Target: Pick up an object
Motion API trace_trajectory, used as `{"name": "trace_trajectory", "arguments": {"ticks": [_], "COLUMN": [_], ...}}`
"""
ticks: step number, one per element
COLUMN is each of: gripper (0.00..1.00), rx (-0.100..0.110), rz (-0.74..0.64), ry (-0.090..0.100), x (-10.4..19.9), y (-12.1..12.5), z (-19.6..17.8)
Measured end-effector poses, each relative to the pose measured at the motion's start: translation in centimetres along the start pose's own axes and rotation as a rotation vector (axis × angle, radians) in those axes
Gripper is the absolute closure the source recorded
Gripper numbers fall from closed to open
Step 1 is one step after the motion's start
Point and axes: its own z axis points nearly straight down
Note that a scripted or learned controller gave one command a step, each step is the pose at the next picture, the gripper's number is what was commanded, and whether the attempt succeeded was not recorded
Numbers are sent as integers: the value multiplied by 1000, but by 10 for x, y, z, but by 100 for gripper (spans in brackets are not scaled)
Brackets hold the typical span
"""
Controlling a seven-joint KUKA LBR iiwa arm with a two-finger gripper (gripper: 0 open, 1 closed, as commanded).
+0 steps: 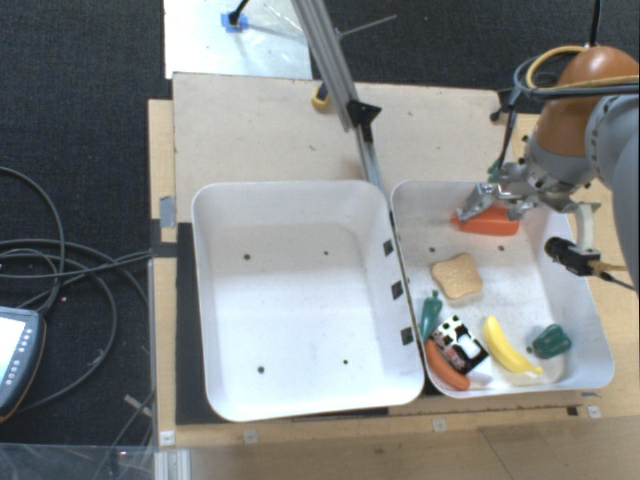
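Gripper (487,204) down on orange block (490,224), fingers' state not discernible. Risk: shallow, tilted hold, block slipping out on lift, dropping toward toast (457,276) below.

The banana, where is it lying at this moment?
The banana lies in the right bin, near its front edge, between the black and white toy on its left and the dark green object on its right.
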Motion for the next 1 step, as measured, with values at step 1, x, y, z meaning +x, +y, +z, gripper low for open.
{"name": "trace_trajectory", "arguments": {"ticks": [1], "gripper": [0], "rx": [-9], "rz": [1], "ry": [1], "x": [0], "y": [4], "z": [0]}}
